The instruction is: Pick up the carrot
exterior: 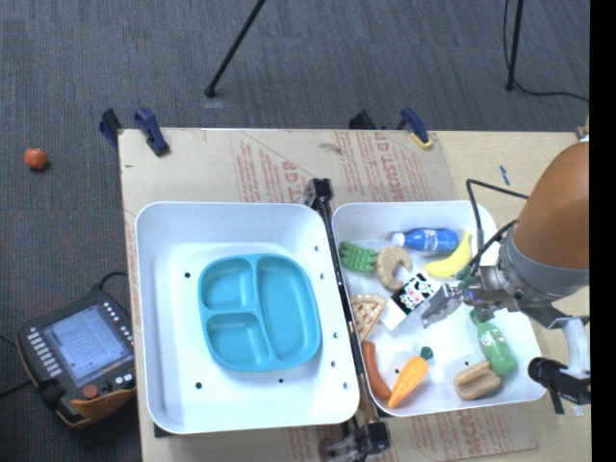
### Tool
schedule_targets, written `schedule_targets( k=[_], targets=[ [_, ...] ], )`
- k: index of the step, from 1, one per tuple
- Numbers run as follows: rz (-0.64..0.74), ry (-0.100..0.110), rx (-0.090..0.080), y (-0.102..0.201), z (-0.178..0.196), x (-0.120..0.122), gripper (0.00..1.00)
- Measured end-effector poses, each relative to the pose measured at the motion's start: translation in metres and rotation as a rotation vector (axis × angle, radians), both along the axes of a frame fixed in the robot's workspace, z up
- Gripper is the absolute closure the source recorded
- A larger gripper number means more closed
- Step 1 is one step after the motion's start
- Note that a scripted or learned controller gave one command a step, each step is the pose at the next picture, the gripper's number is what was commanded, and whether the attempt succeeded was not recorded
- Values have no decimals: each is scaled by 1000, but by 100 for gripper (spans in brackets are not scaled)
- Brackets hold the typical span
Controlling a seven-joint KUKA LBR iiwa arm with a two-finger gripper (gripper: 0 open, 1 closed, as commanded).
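The bench point(241, 162) occupies the centre of the frame, its upper edge clamped, with dark carpet open above and to the left. The left bin point(164, 258) sits at centre left and holds a blue divided tray point(260, 311), with bare white margin on every side of it. The right bin point(361, 221) is crowded; the only open floor lies at its upper left corner and in a patch at lower centre. The arm point(558, 229) enters from the right edge, and the gripper point(445, 304) hangs over the bin's middle, beside a black-and-white carton point(414, 293). Whether its fingers are spread or closed cannot be told. The carrot point(408, 377) lies near the lower rim, tilted, green top up, just beside a sausage point(375, 370). A green bottle point(497, 346) and bread roll point(477, 380) occupy the lower right; a banana point(454, 260), blue bottle point(429, 240), croissant point(392, 266) and waffle point(367, 313) fill the rest.
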State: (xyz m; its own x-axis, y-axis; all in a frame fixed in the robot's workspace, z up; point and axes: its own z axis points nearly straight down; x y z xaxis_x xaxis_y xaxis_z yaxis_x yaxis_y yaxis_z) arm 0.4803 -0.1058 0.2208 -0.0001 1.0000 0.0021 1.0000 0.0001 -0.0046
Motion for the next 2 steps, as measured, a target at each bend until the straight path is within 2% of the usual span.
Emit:
schedule_targets(
  k=[1, 2],
  targets=[
    [53, -1, 0, 21, -134, -5, 0],
    [48, 1, 1, 20, -124, -6, 100]
  ],
)
